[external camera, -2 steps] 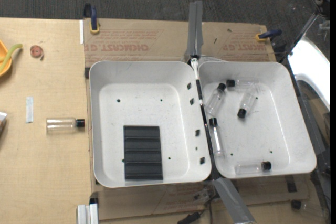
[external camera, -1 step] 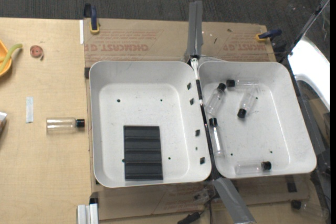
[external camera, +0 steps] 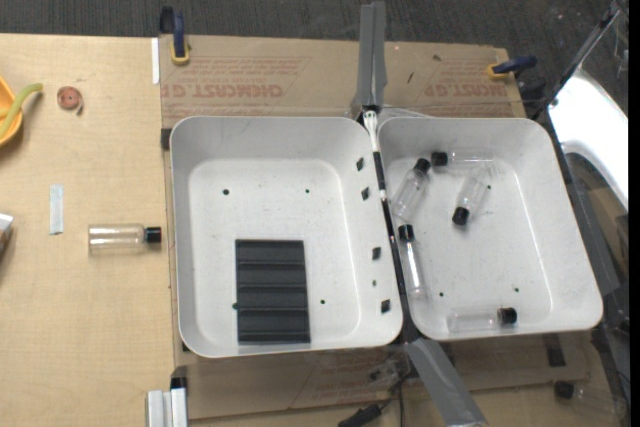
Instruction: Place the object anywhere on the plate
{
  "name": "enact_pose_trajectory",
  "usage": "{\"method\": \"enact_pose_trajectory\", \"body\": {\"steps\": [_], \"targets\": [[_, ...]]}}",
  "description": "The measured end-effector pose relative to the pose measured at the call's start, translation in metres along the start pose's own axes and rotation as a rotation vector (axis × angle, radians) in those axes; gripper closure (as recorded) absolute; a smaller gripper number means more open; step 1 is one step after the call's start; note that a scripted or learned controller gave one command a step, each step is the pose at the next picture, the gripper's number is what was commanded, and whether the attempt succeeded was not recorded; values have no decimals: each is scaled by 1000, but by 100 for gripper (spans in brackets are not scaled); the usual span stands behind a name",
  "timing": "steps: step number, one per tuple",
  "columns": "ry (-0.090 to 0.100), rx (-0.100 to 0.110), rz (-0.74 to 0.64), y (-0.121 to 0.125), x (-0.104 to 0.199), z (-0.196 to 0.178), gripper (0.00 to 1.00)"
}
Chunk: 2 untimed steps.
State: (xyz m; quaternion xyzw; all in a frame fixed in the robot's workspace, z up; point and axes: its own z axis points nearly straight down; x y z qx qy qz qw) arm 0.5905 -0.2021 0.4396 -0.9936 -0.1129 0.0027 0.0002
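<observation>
Vials (external camera: pixel 470 198) lie loose in right bin (external camera: pixel 560 215).

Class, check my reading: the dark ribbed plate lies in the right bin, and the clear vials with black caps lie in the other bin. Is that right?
Not quite. The camera view shows the dark ribbed plate lying in the left bin, near its front edge. The clear vials with black caps lie in the other bin, the right bin.
</observation>
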Motion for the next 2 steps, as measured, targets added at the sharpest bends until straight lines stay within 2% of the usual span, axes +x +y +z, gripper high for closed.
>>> {"method": "enact_pose_trajectory", "body": {"steps": [1, 2], "targets": [[1, -1, 25, -19, 34, 0, 0], [0, 1, -12, 13, -34, 0, 0]]}}
